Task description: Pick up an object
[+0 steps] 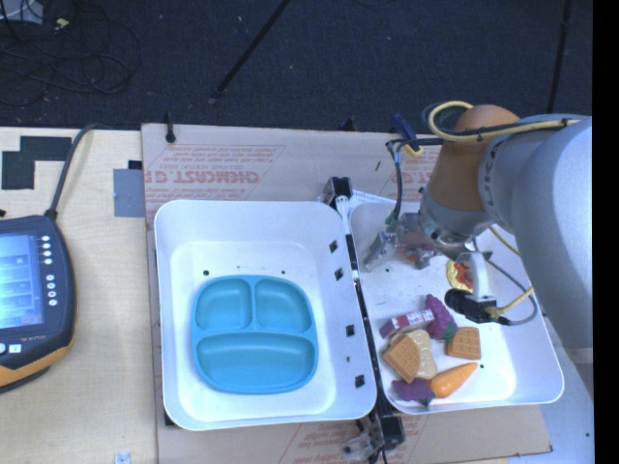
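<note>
Two shallow white plastic bins sit side by side on the worktop. The left bin (pixel 179 259) holds a light blue divided plastic plate (pixel 255 334) lying flat, its two small compartments on the far side and the large one near. The right bin (pixel 542 375) holds the graspable clutter, all bunched in its near half: a small tube with a red and white label (pixel 410 321), a purple toy vegetable (pixel 440 315), a tan wedge like a slice of bread (pixel 406 354), an orange waffle-like square (pixel 464 342), a second purple piece (pixel 413 391) by the near wall, and an orange toy carrot (pixel 453 380).

The grey arm's wrist hangs over the far part of that same bin, and the jaws (pixel 379 247) appear to point down and left near the divider wall; whether they are open or closed, I cannot tell, and nothing shows between them.

The relation that matters: the pile lies nearer than the jaws and somewhat to the right, apart from them. The closest candidate is probably the labelled tube, whose long axis runs left-near to right-far. The carrot lies on a similar diagonal, its tip pointing right and far.
</note>
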`<state>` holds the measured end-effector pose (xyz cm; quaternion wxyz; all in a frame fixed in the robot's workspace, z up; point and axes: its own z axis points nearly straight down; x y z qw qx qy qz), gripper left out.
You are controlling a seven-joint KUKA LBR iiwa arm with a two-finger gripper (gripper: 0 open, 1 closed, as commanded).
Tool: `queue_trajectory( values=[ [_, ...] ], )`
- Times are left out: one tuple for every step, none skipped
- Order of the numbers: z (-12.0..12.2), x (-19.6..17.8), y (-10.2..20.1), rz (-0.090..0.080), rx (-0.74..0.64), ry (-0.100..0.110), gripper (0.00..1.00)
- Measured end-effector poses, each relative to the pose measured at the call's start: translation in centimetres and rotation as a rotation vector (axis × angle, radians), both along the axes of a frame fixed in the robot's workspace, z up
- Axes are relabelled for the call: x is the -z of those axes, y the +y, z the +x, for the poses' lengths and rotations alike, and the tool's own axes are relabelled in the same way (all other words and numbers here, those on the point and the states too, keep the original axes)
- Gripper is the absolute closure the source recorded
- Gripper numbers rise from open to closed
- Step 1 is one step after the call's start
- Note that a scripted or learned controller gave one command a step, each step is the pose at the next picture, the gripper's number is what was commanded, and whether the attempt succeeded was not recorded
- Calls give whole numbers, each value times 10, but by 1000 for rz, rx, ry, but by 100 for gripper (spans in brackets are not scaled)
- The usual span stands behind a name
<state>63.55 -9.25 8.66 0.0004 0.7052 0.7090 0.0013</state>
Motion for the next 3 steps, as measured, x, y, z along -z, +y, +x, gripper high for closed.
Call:
queue_trajectory(
  values=[
    [8, 0, -52, -3, 7, 5, 0],
    [8, -9, -50, 0, 4, 9, 100],
    [8, -8, -49, 0, 3, 11, 0]
  ],
)
